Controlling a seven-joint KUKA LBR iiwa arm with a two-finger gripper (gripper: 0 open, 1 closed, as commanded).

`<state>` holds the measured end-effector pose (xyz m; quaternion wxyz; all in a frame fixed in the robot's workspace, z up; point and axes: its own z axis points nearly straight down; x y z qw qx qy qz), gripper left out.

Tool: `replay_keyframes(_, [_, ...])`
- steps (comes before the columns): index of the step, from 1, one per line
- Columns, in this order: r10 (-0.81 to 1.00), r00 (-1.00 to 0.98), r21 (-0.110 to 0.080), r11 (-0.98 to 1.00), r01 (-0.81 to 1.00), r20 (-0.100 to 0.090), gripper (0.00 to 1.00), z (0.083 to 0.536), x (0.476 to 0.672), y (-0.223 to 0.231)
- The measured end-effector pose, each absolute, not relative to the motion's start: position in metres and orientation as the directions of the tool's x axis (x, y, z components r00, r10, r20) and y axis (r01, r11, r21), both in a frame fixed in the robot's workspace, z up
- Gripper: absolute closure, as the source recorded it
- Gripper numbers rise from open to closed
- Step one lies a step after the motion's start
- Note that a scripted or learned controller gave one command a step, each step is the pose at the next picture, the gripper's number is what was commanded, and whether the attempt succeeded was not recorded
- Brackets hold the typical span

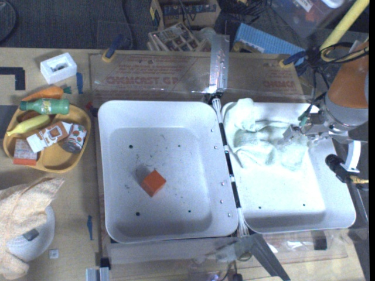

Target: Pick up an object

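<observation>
Two shallow white bins sit side by side on the desk [35, 57], their inner rims touching along a central seam. The left bin [117, 122] has open floor all round its one item — an orange block [154, 182], a small cube lying tilted just below the middle, well apart from every wall. In the right bin [340, 215] a crumpled white cloth [252, 136] fills the upper-left part, against the seam; the lower half is bare. The arm [351, 89] reaches in over that bin's right rim — its hand [296, 129] hangs at the cloth's right edge, and whether it is open or closed, or grips anything, cannot be made out.
</observation>
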<state>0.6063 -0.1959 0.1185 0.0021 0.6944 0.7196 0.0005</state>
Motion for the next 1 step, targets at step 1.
replay_keyframes(1, [0.988, -0.154, 0.008, 0.154, 0.988, -0.004, 0.00, 0.0890, 0.6670, -0.1411])
